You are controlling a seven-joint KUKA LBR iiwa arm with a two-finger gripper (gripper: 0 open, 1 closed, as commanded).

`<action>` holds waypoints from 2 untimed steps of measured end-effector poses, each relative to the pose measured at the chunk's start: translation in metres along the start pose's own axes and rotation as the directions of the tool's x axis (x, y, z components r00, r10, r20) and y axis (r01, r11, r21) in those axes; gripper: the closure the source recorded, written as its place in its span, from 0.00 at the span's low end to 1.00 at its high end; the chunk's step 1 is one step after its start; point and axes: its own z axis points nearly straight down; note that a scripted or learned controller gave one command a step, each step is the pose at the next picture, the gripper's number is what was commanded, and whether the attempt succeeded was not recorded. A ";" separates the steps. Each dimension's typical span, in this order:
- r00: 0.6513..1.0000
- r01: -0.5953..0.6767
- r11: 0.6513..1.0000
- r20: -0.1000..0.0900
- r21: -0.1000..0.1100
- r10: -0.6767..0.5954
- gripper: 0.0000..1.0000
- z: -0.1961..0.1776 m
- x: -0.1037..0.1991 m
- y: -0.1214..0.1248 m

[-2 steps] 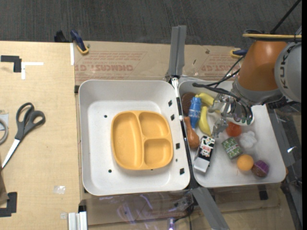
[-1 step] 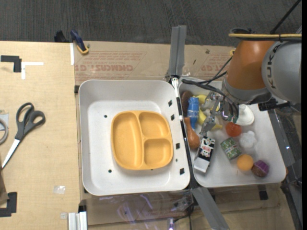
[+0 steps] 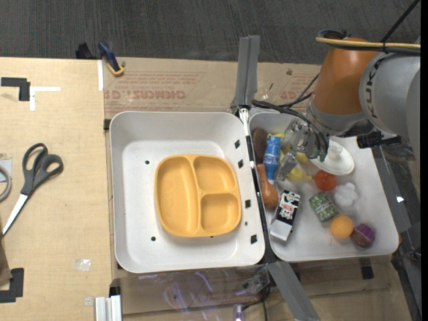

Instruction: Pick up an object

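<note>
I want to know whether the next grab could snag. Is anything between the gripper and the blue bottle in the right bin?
Nothing visible separates them: the gripper hangs just right of the blue bottle. Close neighbours could snag, though: a yellow item below the gripper and a brown object beside the bottle.

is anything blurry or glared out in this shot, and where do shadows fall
Camera view: even, soft lighting. The yellow plate and scissors are sharp. The gripper looks smeared over the right bin, so its fingers are hard to read. The white items near it wash out against the bin. A faint shadow edges the plate; purple sheen on plastic at the bottom.
</note>
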 end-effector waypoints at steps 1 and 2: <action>0.999 -0.048 0.999 0.011 -0.002 0.048 0.00 0.000 0.029 -0.008; 0.999 -0.046 0.999 0.014 -0.001 0.046 1.00 -0.010 0.028 -0.008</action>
